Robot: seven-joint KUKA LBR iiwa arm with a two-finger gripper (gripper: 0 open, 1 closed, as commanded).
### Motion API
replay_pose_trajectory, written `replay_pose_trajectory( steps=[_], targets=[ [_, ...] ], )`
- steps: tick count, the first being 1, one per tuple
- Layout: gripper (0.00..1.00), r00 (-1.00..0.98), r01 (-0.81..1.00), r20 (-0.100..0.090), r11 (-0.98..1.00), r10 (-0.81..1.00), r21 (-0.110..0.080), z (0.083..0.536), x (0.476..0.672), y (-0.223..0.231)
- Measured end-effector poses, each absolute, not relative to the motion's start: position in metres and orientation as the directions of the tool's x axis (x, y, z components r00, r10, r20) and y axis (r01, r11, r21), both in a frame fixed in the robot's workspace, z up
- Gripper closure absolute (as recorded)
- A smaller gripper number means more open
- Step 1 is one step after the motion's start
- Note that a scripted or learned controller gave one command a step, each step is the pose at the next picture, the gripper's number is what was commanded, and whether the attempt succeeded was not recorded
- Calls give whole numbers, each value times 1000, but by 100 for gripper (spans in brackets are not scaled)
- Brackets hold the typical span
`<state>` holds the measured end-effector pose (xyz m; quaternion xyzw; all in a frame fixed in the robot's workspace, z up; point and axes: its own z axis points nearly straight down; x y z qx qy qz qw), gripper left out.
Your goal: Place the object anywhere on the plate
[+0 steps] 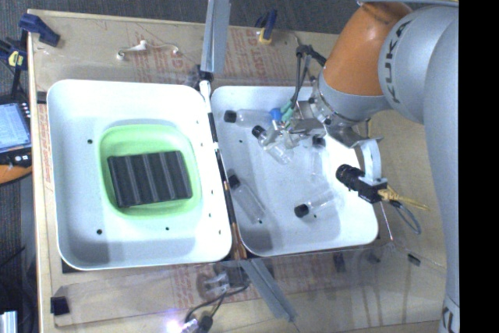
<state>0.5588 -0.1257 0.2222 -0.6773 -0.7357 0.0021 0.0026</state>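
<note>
A light green plate (pixel 139 138) lies in the left white bin (pixel 70 101), and a black ribbed block (pixel 148 177) rests on its middle. Several small clear vials lie in the right white bin (pixel 355 234). One with a black cap (pixel 266 136) sits at the upper middle, beside a small blue piece (pixel 276 115). My gripper (pixel 295 130) hangs low over the upper part of the right bin, right next to that vial. The view does not reveal whether anything is in its grasp.
In the right bin there is also a small black cap (pixel 230 117) at the upper left, a clear vial (pixel 249 203) by the left wall, and a black-capped vial (pixel 310 207) lower down. A metal bar (pixel 214 31) and blue clamps (pixel 267 23) sit behind the bins.
</note>
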Motion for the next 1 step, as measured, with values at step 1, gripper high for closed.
replay_pose_trajectory(
  steps=[1],
  targets=[
    [0,-83,997,1,83,997,-6,222,559,-126]
  ],
)
